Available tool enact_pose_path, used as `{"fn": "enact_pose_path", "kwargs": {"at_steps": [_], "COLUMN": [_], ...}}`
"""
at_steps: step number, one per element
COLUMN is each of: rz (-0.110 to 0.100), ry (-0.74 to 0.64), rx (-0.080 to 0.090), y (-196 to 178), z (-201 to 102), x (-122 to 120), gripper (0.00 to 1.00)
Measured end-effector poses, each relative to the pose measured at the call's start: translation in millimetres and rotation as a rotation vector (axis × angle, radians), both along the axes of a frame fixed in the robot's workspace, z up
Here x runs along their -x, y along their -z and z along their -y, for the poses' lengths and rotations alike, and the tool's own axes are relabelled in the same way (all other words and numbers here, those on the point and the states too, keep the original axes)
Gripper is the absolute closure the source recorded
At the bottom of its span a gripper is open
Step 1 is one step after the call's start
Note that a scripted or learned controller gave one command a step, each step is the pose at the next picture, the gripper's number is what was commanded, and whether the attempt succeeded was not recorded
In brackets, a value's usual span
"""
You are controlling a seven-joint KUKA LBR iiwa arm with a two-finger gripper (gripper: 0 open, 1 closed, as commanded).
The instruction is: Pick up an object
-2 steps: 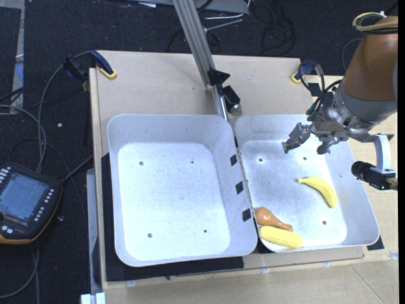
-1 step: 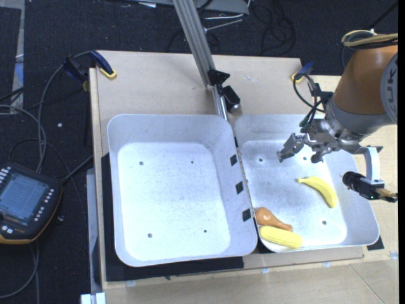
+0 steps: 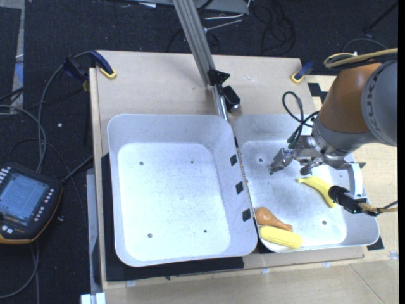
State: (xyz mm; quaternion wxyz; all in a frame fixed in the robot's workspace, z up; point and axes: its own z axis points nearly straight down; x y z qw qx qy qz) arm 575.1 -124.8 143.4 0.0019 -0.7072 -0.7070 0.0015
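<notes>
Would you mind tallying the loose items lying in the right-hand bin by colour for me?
Yellow: 2, the banana near the gripper and the corn cob at the bin's near edge
Orange-tan: 1, the pear-shaped piece beside the corn cob
Total: 3

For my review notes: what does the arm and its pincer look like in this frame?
The arm is a thick, rounded grey body with a broad orange band above the wrist. A black cable loops along its left side. The pincer is small, of bare grey metal with dark fittings.
</notes>
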Motion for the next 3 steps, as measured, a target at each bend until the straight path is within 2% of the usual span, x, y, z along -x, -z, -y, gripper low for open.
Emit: {"fn": "enact_pose_path", "kwargs": {"at_steps": [1, 2, 3], "rz": [0.005, 0.008, 0.005], "ry": [0.0, -0.001, 0.0], "rx": [0.001, 0.001, 0.001], "y": [-13, -73, -79], "z": [0, -3, -3], "x": [-1, 0, 0], "gripper": [1.0, 1.0, 1.0]}}
